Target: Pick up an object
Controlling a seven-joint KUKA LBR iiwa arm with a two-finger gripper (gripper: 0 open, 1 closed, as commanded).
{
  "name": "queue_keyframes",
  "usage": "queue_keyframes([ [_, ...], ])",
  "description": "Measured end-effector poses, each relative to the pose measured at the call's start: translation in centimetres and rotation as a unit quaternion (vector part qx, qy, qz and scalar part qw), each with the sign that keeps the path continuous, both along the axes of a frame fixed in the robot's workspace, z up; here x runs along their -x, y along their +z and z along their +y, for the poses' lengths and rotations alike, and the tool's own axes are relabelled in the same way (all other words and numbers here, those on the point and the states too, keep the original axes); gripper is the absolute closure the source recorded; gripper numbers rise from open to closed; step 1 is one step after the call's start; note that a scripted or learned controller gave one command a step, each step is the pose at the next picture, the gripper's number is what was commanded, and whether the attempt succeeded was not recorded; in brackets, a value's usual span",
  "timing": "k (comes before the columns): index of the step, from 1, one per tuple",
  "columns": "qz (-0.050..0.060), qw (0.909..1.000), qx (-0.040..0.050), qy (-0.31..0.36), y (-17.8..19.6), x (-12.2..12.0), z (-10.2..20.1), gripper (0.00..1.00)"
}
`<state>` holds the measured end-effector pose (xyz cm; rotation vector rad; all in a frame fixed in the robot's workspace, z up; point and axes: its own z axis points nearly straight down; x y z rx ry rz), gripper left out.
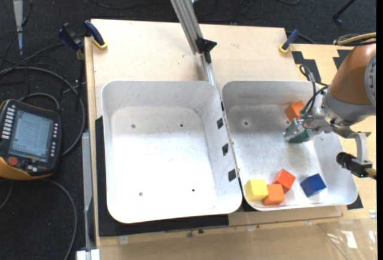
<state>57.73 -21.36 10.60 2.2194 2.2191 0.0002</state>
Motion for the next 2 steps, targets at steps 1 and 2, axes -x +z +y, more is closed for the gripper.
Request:
queue_keyframes([
  [1, -0.001, 1.0, -0.0027, 0.005, 6.2, -0.1, 11.4, 1.0],
  [2, -0.002, 1.0, -0.0029, 0.005, 13.5, 2.7, 19.4, 1.0],
])
